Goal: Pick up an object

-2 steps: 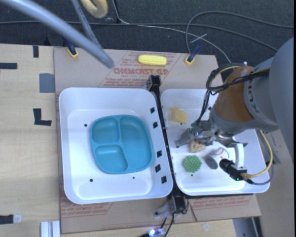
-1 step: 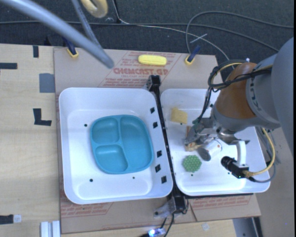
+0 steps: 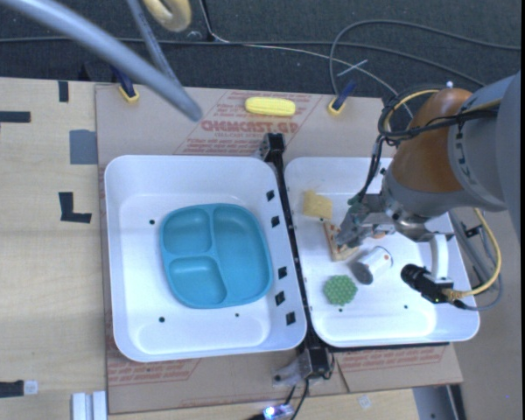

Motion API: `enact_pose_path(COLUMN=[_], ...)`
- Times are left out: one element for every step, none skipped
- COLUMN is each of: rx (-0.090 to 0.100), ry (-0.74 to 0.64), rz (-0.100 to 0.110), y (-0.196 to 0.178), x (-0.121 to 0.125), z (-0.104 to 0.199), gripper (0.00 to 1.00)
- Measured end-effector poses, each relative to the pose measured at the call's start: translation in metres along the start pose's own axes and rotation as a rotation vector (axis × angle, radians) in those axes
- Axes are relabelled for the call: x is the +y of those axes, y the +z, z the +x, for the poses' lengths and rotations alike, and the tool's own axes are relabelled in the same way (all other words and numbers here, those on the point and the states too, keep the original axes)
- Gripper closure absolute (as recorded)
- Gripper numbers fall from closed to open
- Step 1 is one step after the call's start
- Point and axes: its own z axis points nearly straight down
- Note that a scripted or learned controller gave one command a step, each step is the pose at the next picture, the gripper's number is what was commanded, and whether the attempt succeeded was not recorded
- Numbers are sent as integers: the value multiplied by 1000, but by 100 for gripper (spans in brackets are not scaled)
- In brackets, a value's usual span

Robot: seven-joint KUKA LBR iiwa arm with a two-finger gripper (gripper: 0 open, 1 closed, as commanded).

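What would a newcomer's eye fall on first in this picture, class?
Probably the blue divided tray in the middle of the left bin. Next, the grey arm's orange band over the right bin, where the gripper hangs above a tan block and a green ball.

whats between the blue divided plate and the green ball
The black clips where the two bins meet, plus bare white floor on each side. The camera view shows nothing else lying between the blue divided plate and the green ball.

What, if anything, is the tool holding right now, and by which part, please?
It cannot be told. The tool is down in the right bin at a tan block, but the wrist hides whether the block sits between its fingers.
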Motion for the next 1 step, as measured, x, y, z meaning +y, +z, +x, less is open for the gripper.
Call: enact_pose_path(rx=[0], ry=[0], rz=[-1], y=[-53], x=[-9], z=[4], gripper=[100])
